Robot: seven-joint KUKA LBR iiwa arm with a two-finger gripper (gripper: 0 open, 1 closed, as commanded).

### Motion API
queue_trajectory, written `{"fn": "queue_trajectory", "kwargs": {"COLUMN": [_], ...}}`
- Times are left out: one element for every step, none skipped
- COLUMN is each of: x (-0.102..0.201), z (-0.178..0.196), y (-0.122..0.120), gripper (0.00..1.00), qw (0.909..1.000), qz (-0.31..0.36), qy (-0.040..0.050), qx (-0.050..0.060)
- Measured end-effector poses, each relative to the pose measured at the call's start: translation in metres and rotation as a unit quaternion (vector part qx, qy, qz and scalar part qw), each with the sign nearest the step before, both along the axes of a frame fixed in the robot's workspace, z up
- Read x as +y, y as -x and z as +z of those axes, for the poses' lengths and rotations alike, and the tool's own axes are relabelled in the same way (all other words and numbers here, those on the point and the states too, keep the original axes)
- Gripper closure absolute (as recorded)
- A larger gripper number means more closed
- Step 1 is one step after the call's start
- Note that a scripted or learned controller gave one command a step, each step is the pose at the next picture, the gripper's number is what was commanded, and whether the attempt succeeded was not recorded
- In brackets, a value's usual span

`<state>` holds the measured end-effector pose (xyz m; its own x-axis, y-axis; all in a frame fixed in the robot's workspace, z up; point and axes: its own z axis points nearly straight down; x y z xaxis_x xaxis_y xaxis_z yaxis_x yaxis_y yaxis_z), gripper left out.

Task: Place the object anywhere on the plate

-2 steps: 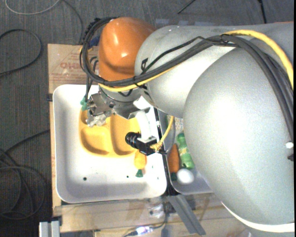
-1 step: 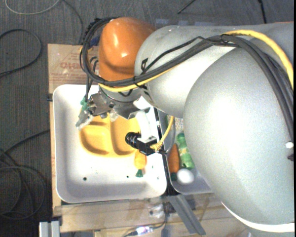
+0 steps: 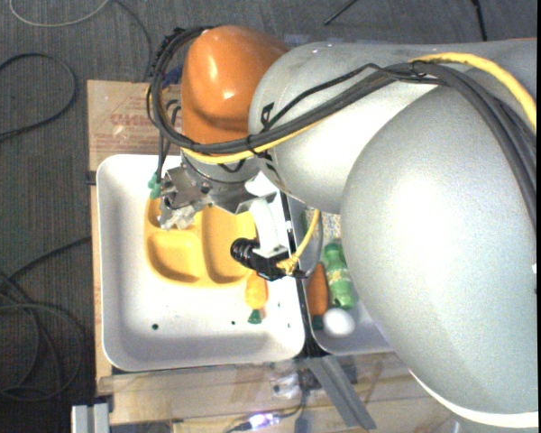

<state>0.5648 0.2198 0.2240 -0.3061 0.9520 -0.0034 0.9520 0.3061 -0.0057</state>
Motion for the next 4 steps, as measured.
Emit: {"fn": "queue_trajectory", "kwargs": {"x": [0.000, 0.000, 0.000, 0.000], "z": [0.000, 0.008, 0.008, 0.016], "y": [0.000, 0.000, 0.000, -0.001], "gripper": [0.00, 1.00, 0.00, 1.00], "qw": [1.0000, 1.0000, 1.0000, 1.0000], "qz": [0.000, 0.000, 0.000, 0.000], "qy": [0.0001, 0.0005, 0.0007, 0.0012], "qx": [0.000, 0.001, 0.001, 0.002]}}
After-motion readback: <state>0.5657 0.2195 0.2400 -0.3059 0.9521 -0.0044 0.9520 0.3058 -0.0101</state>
